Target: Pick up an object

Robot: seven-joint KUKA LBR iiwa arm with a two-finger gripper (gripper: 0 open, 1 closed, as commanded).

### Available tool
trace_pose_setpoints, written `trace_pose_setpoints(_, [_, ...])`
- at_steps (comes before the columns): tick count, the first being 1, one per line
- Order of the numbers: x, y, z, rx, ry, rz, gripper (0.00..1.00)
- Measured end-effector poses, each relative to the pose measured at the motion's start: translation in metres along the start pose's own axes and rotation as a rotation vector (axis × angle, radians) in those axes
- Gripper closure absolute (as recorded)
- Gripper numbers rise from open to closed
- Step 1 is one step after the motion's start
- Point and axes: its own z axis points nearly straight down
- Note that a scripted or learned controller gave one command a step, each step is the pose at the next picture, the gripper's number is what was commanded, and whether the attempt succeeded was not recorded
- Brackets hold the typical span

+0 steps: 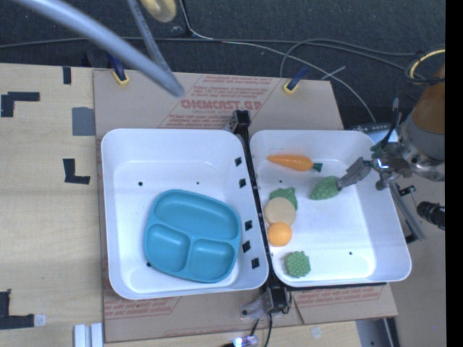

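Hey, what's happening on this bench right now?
A robot arm reaches in from the right over the right bin, with its gripper right at a green toy vegetable. A carrot, a tan round piece, an orange ball and another green piece also lie in that bin. The left bin holds a blue divided tray. Whether anything is gripped is unclear.

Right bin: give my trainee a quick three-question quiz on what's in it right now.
1. True or false: the carrot lies at the right bin's far end.
2. What touches the beige round piece on its near side: A orange ball, B blue tray, C carrot?
3. Which item is nearest the claw?

Key: 1 true; 2 A; 3 the green vegetable.
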Motion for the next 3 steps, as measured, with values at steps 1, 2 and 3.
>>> trace_pose_setpoints(1, [0.004, -0.010, 0.052, 0.000, 0.000, 0.001, 0.00])
trace_pose_setpoints(2, [0.011, -0.011, 0.115, 0.002, 0.001, 0.000, 0.00])
trace_pose_setpoints(3, [0.011, -0.010, 0.102, -0.002, 0.001, -0.001, 1.00])
